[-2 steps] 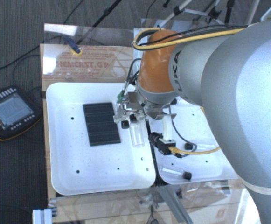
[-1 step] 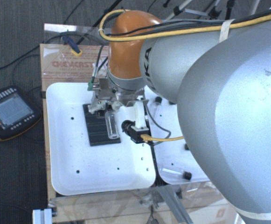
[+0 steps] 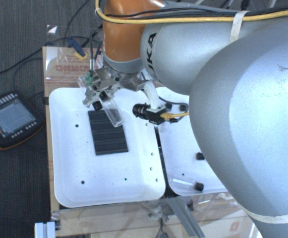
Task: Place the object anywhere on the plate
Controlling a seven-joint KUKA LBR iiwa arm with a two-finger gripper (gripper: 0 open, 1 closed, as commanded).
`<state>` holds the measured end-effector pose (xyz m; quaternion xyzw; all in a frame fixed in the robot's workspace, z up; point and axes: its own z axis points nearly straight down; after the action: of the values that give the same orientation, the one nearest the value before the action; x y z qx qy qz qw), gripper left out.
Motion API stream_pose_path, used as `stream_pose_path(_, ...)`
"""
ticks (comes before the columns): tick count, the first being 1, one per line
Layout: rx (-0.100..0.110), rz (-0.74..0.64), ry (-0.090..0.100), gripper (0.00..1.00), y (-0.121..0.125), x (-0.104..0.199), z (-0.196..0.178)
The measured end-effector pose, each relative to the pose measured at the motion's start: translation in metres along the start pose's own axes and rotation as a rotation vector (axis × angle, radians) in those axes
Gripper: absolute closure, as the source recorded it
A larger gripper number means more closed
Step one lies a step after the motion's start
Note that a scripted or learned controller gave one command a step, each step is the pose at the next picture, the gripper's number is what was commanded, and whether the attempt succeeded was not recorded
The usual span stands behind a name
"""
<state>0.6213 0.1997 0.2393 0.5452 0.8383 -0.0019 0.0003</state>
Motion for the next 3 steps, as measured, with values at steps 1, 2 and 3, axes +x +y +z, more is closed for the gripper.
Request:
stream_pose_path(1, -0.004, -0.608, 0.000, 1.00, 0.050, -0.003, -0.002)
stream_pose_path(2, -0.004, -0.947, 0.002, 1.00, -0.005, 0.039, -0.008)
stream_pose_path(3, -0.004, -1.139, 0.001, 1.00, -0.050, 0.058, -0.005)
